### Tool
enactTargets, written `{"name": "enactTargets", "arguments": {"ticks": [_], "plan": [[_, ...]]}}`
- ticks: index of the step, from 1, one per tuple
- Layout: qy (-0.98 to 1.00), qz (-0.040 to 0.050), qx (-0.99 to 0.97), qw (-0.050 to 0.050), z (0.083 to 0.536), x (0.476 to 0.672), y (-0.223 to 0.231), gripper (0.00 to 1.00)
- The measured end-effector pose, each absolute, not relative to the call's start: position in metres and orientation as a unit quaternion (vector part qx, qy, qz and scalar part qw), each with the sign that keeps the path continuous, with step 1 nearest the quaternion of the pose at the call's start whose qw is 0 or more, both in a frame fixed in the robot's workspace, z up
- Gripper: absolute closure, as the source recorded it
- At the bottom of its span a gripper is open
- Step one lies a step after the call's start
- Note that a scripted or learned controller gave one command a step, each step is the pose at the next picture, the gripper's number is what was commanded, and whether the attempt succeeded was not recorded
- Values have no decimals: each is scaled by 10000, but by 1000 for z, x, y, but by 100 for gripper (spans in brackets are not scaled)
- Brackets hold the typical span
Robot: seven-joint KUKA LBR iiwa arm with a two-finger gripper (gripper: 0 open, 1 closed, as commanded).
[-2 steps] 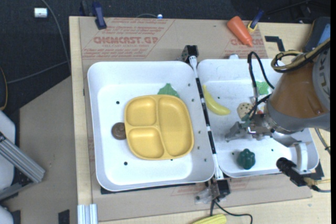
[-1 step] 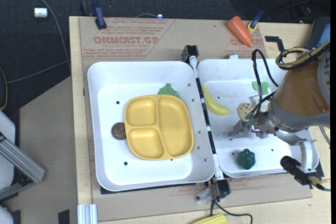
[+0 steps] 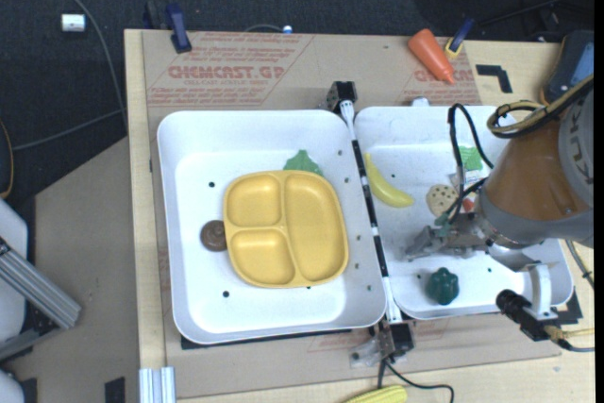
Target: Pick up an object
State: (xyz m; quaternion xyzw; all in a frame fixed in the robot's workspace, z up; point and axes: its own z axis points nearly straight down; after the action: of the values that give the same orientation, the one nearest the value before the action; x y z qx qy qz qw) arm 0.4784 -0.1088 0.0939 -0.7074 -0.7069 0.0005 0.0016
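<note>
Right now the arm (image 3: 533, 179) leans in from the right edge of the frame over the right bin (image 3: 406, 123), with the gripper (image 3: 436, 239) low in the middle of that bin; its dark metal fingers taper toward the left, and at this size I cannot tell whether they stand apart or together, and nothing is visibly caught between them. Candidate objects lie close by: a dark green toy (image 3: 442, 286), perhaps a pepper, sits just below the gripper toward the bin's lower wall; a small tan speckled piece (image 3: 439, 198) sits just above it; a yellow banana (image 3: 385, 186) lies further to the upper left, near the divider between the bins. In the left bin (image 3: 179, 203), at the centre-left of the frame, a yellow sectioned plate (image 3: 285, 228) rests with a green leafy piece (image 3: 303, 161) at its upper edge and a brown round thing (image 3: 213, 235) at its left edge. By my reading the step in hand is the approach or descent onto a target, with no grasp shown yet. The next move would call for centring the fingers over one object, most likely the green toy or the tan piece, closing on it, and lifting clear of the bin wall.
</note>
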Motion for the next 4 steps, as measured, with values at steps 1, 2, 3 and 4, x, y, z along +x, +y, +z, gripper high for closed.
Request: {"name": "enactTargets", "arguments": {"ticks": [1, 2, 3, 4], "plan": [[-7071, 2, -7071, -4, 85, 535, -147, 0], [-7073, 1, -7069, -9, 85, 593, -204, 0], [-7080, -16, -7062, -52, 99, 595, -204, 100], [-7077, -2, -7065, -18, 128, 621, -224, 100]]}}
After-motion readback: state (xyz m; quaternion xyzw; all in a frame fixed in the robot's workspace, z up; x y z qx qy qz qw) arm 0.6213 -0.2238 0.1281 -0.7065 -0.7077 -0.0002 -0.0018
